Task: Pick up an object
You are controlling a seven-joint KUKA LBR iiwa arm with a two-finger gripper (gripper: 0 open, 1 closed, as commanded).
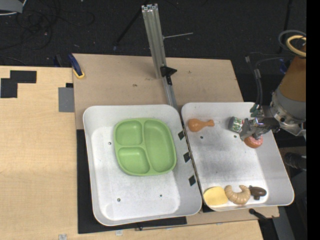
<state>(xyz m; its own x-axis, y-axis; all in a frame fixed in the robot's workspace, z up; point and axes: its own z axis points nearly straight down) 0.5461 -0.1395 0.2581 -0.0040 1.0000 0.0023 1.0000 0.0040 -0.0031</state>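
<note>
My gripper is low over the upper right part of the right bin. A small red, rounded object lies directly under and just in front of it, partly covered by it. Whether the gripper touches that object is unclear. Just left of the gripper lies a small green and white object. Farther left, near the bin's top left corner, is an orange drumstick-shaped toy.
A yellow piece, a tan curled piece and a dark brown piece lie along the right bin's front edge. The left bin holds a green divided plate. A metal post rises behind the bins.
</note>
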